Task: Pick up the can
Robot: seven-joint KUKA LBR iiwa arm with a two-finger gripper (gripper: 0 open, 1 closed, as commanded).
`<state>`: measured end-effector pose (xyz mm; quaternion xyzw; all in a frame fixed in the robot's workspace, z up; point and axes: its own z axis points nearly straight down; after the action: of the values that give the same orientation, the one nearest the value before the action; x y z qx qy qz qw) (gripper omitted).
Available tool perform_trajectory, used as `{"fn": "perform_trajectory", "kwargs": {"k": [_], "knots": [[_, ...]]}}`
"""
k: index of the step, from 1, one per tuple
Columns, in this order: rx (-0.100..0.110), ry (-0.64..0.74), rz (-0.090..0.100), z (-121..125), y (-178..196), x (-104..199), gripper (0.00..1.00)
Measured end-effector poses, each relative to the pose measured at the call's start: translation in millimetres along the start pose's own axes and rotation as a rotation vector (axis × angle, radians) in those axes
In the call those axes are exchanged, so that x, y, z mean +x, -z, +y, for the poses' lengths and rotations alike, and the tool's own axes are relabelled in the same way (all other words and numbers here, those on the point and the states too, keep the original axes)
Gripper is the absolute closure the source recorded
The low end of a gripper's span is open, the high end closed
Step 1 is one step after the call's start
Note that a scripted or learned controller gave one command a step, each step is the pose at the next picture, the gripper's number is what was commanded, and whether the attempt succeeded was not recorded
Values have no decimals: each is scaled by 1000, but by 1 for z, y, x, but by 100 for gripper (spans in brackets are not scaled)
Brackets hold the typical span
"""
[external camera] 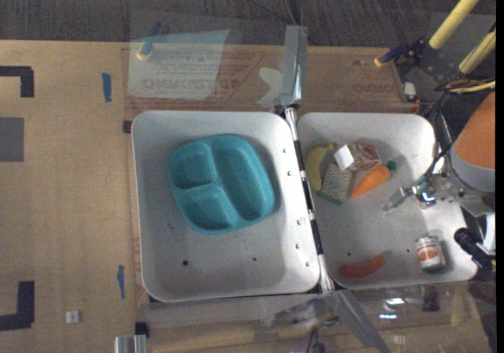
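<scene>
The can (429, 252), small with a red-and-white label, stands upright near the front right corner of the right bin (409, 127). My gripper (400, 197) hangs over the middle right of that bin, behind and slightly left of the can and clearly apart from it. It is close to the tip of an orange carrot (371, 180). The grey arm with its orange band (479, 141) comes in from the right edge.
In the right bin a yellow banana (316, 165), a crinkled snack packet (348, 168) and the carrot cluster at the back left, and a red sausage-like piece (362, 266) lies by the front wall. A teal divided plate (223, 183) rests in the left bin (157, 249).
</scene>
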<state>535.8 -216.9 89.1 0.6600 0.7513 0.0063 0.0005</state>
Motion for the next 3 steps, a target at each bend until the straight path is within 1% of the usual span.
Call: {"fn": "perform_trajectory", "kwargs": {"k": [1,2,3], "knots": [[10,-13,-3,-56,20,3,0],[7,370,-6,-54,-1,1,0],[4,206,-10,32,-2,8,0]]}}
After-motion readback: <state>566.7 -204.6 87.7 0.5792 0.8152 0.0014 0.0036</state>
